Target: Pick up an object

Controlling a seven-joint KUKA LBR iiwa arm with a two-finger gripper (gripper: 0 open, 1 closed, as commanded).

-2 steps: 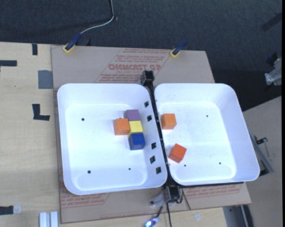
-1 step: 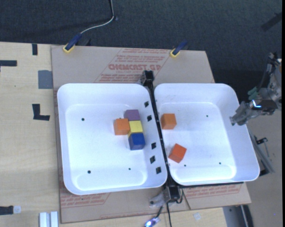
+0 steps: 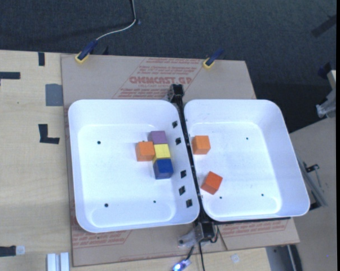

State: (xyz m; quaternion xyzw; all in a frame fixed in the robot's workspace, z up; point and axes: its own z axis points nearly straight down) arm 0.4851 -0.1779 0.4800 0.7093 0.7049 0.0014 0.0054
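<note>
Two white bins stand side by side. In the left bin point(image 3: 102, 208), near its right wall, lies a tight cluster of small cubes: an orange cube point(image 3: 144, 151), a purple cube point(image 3: 157, 137), a yellow cube point(image 3: 162, 151) and a blue cube point(image 3: 163, 167). The right bin point(image 3: 271, 202) holds an orange cube point(image 3: 201, 144) close to its left wall and a tilted red-orange cube point(image 3: 212, 182) lower down.
The bins rest on a brown board point(image 3: 158, 78) held by clips at its far edge. A cable point(image 3: 127, 16) runs across the dark floor behind. A row of black clips point(image 3: 182, 168) joins the two bins along their shared wall.
</note>
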